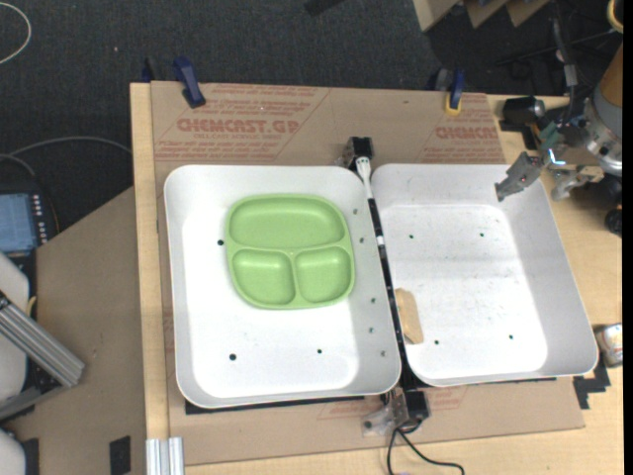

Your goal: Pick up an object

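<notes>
A green divided plate (290,250) with three compartments lies flat in the left bin (198,344), toward its back. A small tan wooden piece (408,317) rests in the right bin (495,334), against its left wall near the front. My gripper (518,177) hovers over the back right corner of the right bin, far from both objects, and nothing shows in it. The arm's wrist (593,132) reaches in from the right edge of the view.
Both bins sit side by side on a brown board (257,117), held by blue and yellow clamps at the back. A black bracket (360,150) stands between the bins at the rear. Cables hang at the front edge.
</notes>
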